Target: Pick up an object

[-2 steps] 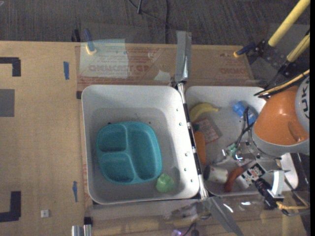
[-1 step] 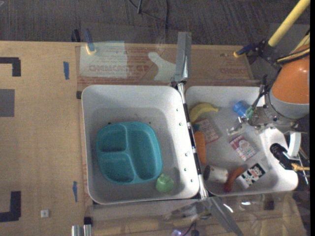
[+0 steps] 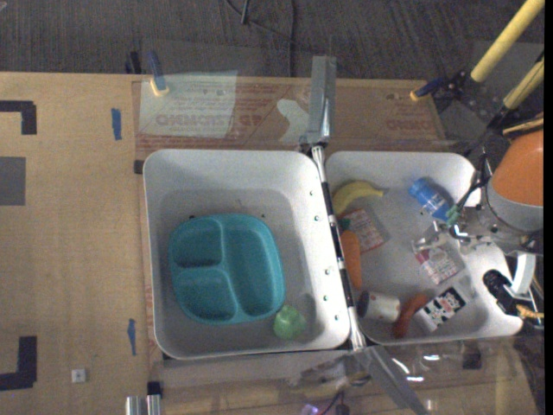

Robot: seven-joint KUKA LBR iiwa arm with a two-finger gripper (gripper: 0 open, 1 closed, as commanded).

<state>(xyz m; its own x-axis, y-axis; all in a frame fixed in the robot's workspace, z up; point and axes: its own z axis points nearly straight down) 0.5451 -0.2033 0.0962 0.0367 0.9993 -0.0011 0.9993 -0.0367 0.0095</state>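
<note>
The right bin [image 3: 393,164] holds a yellow banana [image 3: 352,194], a blue bottle [image 3: 429,196], an orange carrot [image 3: 352,258], a red-brown sausage [image 3: 409,314], a small white and brown cup on its side [image 3: 378,305], a black and white carton [image 3: 444,307] and two flat printed packets [image 3: 366,228] [image 3: 437,263]. My gripper [image 3: 460,226] reaches in from the right, low over that bin. It hangs just right of the blue bottle and above the right-hand packet. Nothing shows in its grasp.
The left bin [image 3: 164,167] holds a teal divided plate [image 3: 225,267] and a small green fruit [image 3: 289,322] at its near right corner. A metal divider [image 3: 320,111] runs between the bins. Yellow-handled clamps [image 3: 510,28] stand at the far right.
</note>
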